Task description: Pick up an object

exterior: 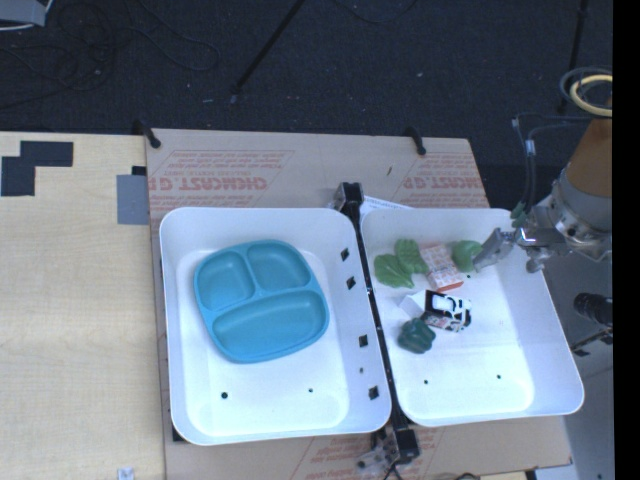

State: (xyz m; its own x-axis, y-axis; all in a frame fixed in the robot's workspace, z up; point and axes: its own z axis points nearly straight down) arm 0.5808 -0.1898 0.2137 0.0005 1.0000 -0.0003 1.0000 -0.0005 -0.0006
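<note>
Objects for picking lie clustered in the upper-left part of the right bin (520, 368). Camera view: a green leaf-shaped piece (397, 265) sits nearest the divider, its long axis running from lower left to upper right. Just beside it, to the right, is a small pink-and-white packet (439, 261), tilted, with its long axis running from upper left to lower right. A rounded green item (465, 256) sits at the packet's right edge; no clear long axis can be made out. Below these, a black-and-white toy (447, 311) lies roughly crosswise, long axis left to right, and its markings are too small to read. A dark green lump (417, 337) lies just beside the toy's lower left; its shape is indistinct.

The claw (489, 250) reaches in from the right at a slant, tip close to the rounded green item; whether they touch cannot be told. Claw state: cannot tell, since the tip is blurred and shows as a single grey shape. The arm (588, 183) is cut off at the frame's right side.

The left bin (185, 388) holds a blue divided plate (261, 300). Both bins rest on a cardboard sheet (250, 173) on the desk (70, 318).
</note>
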